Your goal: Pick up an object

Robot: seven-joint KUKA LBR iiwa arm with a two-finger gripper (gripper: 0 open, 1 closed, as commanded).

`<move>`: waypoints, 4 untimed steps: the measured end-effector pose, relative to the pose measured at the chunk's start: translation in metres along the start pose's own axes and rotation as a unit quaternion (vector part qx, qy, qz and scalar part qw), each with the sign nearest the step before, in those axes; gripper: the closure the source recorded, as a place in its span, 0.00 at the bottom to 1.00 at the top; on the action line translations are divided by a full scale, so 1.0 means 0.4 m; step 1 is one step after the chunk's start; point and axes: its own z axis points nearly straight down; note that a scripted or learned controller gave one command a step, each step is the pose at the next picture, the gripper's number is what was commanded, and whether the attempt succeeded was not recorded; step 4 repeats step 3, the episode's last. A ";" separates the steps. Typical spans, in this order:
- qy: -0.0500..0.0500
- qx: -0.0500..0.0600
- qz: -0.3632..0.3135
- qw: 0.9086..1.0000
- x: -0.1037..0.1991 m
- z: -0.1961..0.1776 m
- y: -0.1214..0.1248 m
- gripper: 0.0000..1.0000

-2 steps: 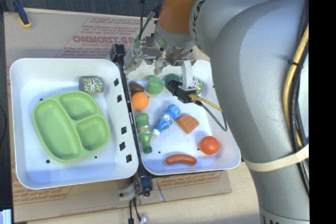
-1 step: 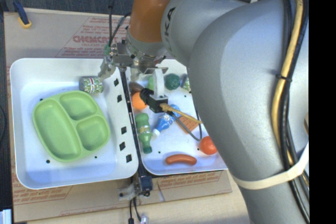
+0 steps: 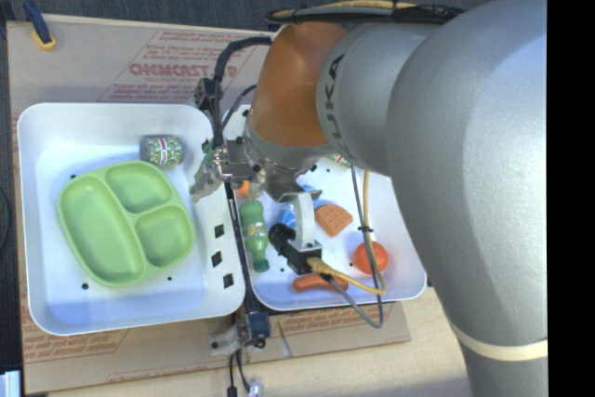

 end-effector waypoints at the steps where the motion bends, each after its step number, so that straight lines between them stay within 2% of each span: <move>1: 0.000 -0.001 0.000 1.000 -0.130 0.001 -0.152 0.00; 2: 0.000 -0.002 0.001 1.000 -0.305 -0.104 -0.150 0.00; 3: 0.001 0.001 0.001 1.000 -0.409 0.239 -0.113 0.00; 4: 0.001 0.001 0.001 1.000 -0.409 0.239 -0.113 0.00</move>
